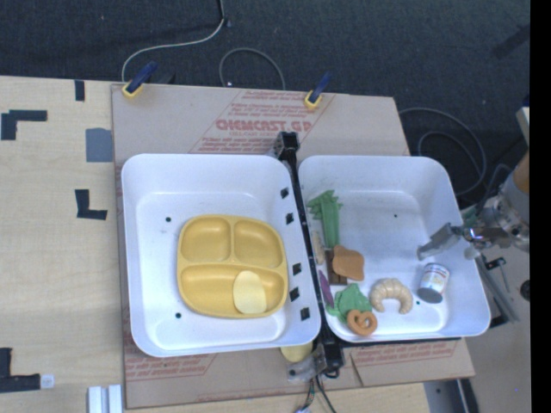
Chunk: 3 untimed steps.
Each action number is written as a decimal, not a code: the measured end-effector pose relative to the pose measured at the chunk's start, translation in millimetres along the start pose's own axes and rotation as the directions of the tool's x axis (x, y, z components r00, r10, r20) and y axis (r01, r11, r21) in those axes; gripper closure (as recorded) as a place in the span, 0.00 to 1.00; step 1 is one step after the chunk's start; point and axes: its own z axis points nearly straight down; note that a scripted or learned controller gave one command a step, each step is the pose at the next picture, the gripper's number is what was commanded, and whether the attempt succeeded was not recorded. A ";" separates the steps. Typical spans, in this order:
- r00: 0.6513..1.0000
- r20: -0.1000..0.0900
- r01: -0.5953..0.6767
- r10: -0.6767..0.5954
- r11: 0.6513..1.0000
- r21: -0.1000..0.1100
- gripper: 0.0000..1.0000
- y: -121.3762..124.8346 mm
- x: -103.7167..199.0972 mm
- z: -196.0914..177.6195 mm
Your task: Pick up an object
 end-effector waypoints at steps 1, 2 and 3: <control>1.000 0.004 0.005 -0.005 1.000 -0.006 0.00 71.1 24.0 127.6; 1.000 0.003 0.008 -0.008 1.000 -0.009 0.00 148.6 84.9 121.2; 1.000 0.016 0.005 -0.005 1.000 0.016 0.00 176.2 122.2 115.8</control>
